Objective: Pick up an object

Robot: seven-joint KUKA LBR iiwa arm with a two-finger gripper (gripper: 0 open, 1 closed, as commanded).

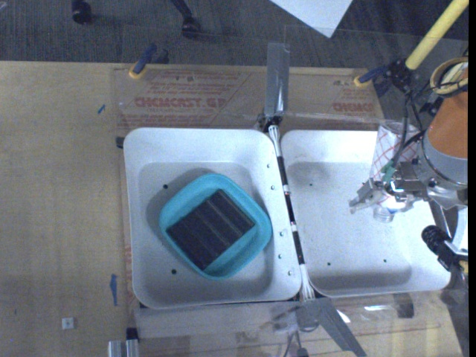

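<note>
A grey robot arm (446,155) with an orange band above its wrist reaches in from the right over the right bin (327,259), one of two shallow white bins set side by side on a wooden bench (52,199). Its gripper (372,197) hangs above the bin's right half, near the middle of its depth; whether the gripper is open or closed cannot be told from this angle, and nothing can be seen held in it. In the left bin (149,151) lies a blue dish (256,233), turned cornerwise, with a dark ribbed block (209,227) resting inside it. The dish sits low and central in its bin, well apart from the gripper across the divide between the bins
</note>
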